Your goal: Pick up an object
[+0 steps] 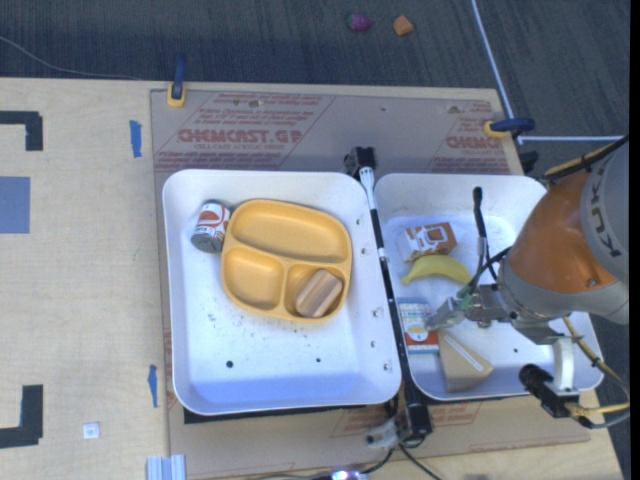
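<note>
In the right bin (520,190) lie a yellow banana (437,268), a white and orange packet (430,238), a small red and blue carton (417,326) and a tan block (463,360). My gripper (447,314) hangs low in this bin, just below the banana, right of the carton and above the tan block. Nothing shows as held in it. The grey arm with its orange band (565,248) covers the bin's right part.
The left bin (270,388) holds a yellow divided plate (262,230) with a brown bread roll (318,292) in its lower right compartment. A small can (209,226) lies at the plate's left. Clamps (508,125) grip the board's far edge.
</note>
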{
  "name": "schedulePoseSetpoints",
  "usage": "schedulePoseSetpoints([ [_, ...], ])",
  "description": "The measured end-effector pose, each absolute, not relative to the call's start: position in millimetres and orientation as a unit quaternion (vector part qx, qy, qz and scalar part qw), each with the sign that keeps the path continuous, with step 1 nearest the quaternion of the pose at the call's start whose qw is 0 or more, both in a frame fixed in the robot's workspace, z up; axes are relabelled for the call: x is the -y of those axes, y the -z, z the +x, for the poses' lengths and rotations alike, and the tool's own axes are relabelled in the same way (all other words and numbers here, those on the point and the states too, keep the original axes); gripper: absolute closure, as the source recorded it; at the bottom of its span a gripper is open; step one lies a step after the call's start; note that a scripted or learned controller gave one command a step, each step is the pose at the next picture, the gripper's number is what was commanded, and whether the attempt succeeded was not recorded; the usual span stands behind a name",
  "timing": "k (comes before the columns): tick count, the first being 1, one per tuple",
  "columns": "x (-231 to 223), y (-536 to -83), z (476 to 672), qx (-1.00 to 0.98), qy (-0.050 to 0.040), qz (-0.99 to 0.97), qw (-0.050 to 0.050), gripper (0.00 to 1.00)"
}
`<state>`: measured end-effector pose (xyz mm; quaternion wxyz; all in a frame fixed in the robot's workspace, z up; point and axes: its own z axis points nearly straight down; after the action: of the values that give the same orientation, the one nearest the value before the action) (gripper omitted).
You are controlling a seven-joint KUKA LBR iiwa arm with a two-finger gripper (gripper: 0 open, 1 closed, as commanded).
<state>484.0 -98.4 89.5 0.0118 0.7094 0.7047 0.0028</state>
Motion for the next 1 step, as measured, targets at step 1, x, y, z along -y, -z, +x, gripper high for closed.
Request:
schedulePoseSetpoints([
  [1, 98.8, -89.5, 484.0, -0.705, -0.003, 0.709, 0.012, 0.0],
])
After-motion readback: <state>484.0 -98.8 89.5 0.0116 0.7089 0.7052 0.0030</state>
